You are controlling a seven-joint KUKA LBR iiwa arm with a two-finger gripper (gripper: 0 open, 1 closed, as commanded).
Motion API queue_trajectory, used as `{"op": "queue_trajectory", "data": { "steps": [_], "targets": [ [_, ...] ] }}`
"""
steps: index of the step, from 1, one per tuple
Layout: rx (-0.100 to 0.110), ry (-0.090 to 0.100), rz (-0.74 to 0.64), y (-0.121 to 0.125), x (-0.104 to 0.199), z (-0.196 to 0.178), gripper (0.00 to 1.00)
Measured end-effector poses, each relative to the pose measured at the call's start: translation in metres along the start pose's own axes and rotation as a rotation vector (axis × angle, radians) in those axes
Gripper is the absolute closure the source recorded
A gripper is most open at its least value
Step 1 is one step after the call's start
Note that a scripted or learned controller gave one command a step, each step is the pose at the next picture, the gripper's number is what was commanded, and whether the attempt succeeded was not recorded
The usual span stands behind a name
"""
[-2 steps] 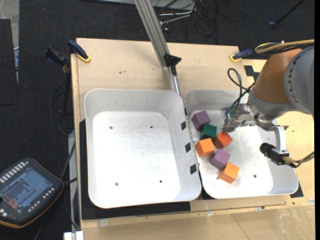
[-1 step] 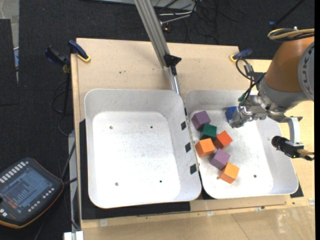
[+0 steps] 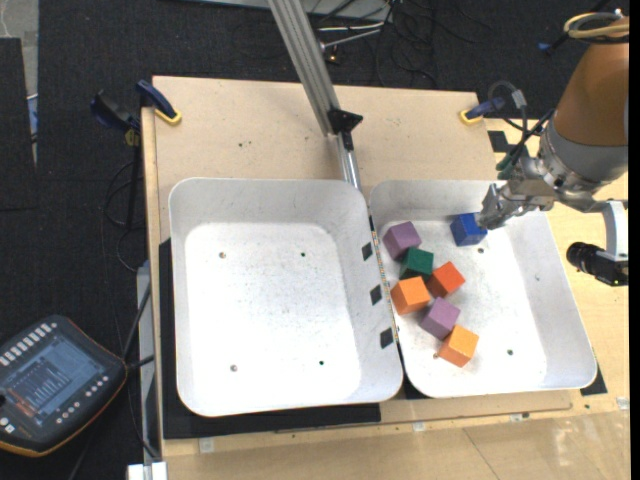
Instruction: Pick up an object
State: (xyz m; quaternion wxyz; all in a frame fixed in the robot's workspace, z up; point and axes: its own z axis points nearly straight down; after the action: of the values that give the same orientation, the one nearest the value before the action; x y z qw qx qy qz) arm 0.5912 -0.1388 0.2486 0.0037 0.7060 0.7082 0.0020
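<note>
Gripper (image 3: pixel 492 211) low in right bin (image 3: pixel 560 298), touching blue cube (image 3: pixel 466 230) at upper rim area; finger state cannot tell. Cluster left-centre of same bin: purple cube (image 3: pixel 402 237), green cube (image 3: pixel 418 262), three orange cubes, second purple. Left bin (image 3: pixel 190 268) adjacent. Beige bench board (image 3: pixel 250 128), blue-yellow clamps at corners; teach pendant (image 3: pixel 50 383) on dark floor, lower left.

I see my gripper (image 3: pixel 492 211) beside the blue cube (image 3: pixel 466 229), at two o'clock in the right bin (image 3: pixel 560 318).
</note>
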Motion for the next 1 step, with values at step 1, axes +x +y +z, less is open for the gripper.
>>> {"op": "queue_trajectory", "data": {
  "steps": [1],
  "targets": [
    [0.0,0.0,0.0,0.0021,-0.0003,-0.0535,1.0]
  ]
}}
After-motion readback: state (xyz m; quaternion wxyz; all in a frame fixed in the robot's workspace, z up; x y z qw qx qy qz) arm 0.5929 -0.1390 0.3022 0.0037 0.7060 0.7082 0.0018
